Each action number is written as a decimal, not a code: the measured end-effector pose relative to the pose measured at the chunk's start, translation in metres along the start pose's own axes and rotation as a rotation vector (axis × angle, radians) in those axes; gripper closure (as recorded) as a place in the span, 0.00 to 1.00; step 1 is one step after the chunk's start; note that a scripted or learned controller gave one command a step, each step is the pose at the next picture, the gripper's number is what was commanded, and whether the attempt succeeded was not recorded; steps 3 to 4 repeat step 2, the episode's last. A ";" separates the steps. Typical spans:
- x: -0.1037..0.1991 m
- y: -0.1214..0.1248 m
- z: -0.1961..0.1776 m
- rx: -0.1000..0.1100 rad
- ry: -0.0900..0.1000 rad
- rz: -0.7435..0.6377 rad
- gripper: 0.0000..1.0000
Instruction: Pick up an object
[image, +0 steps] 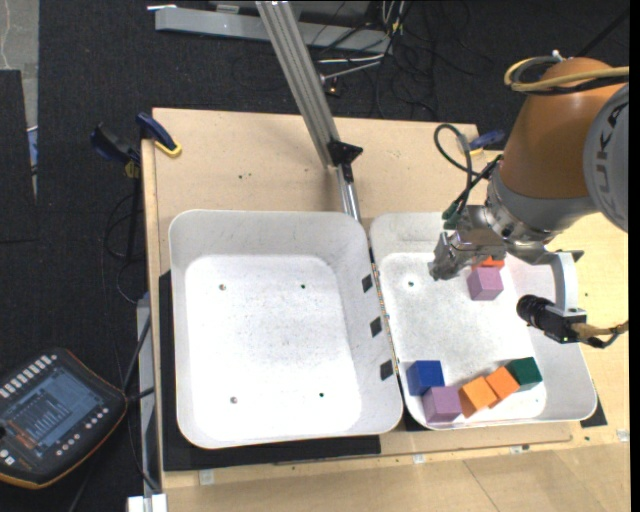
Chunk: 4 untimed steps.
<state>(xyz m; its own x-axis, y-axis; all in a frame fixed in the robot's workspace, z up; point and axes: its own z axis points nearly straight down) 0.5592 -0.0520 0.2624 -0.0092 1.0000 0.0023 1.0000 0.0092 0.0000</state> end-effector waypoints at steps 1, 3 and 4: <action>0.049 -0.010 0.017 0.002 0.000 0.001 1.00; 0.100 -0.013 0.031 0.003 -0.001 0.001 1.00; 0.100 -0.013 0.031 0.003 -0.001 0.001 1.00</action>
